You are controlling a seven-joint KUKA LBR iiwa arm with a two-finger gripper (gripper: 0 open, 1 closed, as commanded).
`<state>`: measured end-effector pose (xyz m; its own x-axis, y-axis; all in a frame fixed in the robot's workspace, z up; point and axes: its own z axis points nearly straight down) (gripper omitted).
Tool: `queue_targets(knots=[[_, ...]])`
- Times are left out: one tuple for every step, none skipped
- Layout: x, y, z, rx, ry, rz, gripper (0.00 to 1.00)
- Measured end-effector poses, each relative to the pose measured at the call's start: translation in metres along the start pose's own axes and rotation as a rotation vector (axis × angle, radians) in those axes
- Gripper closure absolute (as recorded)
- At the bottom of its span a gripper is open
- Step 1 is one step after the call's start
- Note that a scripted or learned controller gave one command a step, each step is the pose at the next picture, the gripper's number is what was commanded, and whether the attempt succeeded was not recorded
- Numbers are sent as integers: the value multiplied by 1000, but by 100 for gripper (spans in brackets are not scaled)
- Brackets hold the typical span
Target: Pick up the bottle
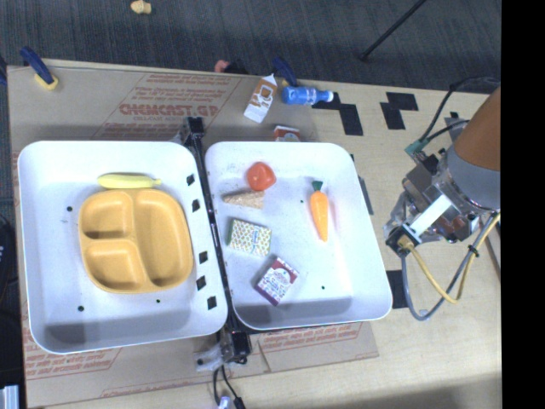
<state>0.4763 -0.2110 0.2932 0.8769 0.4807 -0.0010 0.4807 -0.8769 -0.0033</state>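
Observation:
The bottle (300, 95) is small and blue with a pale label. It lies on its side on the bench behind the right bin (362, 254), outside both bins. My gripper (423, 217) hangs off the right bin's right edge, over the bench, far from the bottle and nearer the camera. Nothing is seen in its grasp.
The right bin holds a tomato (261, 175), a bread wedge (244, 198), a carrot (319, 215), a patterned packet (249, 237) and a maroon box (276, 279). The left bin (43, 254) holds a yellow divided plate (134, 237) and a banana (129, 180). A small carton (261, 99) lies left of the bottle.

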Motion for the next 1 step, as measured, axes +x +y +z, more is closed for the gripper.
queue_targets(knots=[[0,-1,42,3,-2,172,100]])
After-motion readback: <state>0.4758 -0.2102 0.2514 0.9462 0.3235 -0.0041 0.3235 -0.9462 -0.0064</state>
